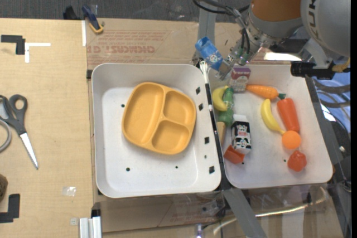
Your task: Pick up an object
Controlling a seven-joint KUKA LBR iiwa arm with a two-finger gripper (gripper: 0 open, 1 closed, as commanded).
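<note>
My gripper (224, 66) hangs over the back rim between the two bins, reaching down-left from the orange-banded wrist. It is shut on a blue packet (208, 52), which sits tilted at its tips, lifted above the rim. Just right of the gripper, in the right bin (318, 136), stands a small purple-and-white carton (240, 77). Below that lie a carrot (262, 91), a banana (270, 115), a yellow-green fruit (222, 98) and a cow-patterned carton (241, 135).
The left bin (106, 142) holds a yellow divided plate (159, 118). A long orange piece (289, 114), an orange ball (291, 139) and red pieces (297, 161) lie at the right bin's right side. Scissors (19, 125) rest on the bench at far left.
</note>
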